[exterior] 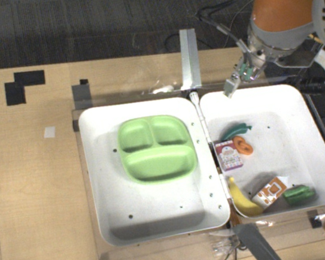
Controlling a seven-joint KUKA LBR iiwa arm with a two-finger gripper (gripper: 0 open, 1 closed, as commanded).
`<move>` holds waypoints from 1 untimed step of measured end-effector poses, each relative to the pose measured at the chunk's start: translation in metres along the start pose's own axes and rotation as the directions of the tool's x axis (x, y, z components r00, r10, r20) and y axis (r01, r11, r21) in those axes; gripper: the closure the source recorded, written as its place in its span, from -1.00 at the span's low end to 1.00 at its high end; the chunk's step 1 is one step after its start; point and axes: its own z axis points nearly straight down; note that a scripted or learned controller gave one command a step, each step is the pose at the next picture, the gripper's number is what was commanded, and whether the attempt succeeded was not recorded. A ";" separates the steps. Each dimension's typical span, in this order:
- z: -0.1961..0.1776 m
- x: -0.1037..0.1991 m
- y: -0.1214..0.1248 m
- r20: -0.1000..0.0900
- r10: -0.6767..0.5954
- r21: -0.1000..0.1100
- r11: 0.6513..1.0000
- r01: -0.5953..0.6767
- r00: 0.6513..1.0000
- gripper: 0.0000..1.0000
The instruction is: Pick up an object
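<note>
you had the grey, orange-banded arm's gripper (233, 85) hanging over the right shallow white bin (285, 99) at its 11 o'clock corner, nothing between the fingers; whether they were spread, you could not tell. in that bin lay a yellow banana (241, 198) at 7 o'clock, a small orange carton (270, 191) touching it. a green divided plastic plate (155, 147) sat in the left white bin (109, 195).

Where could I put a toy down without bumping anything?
The right bin's far half, past the green pepper, is bare. So is the left bin's near strip below the green tray. It's crowded around the banana and small boxes.
</note>
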 end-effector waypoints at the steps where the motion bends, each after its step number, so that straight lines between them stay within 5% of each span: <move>1: 0.056 0.033 -0.025 -0.002 -0.136 0.001 0.991 0.136 0.991 1.00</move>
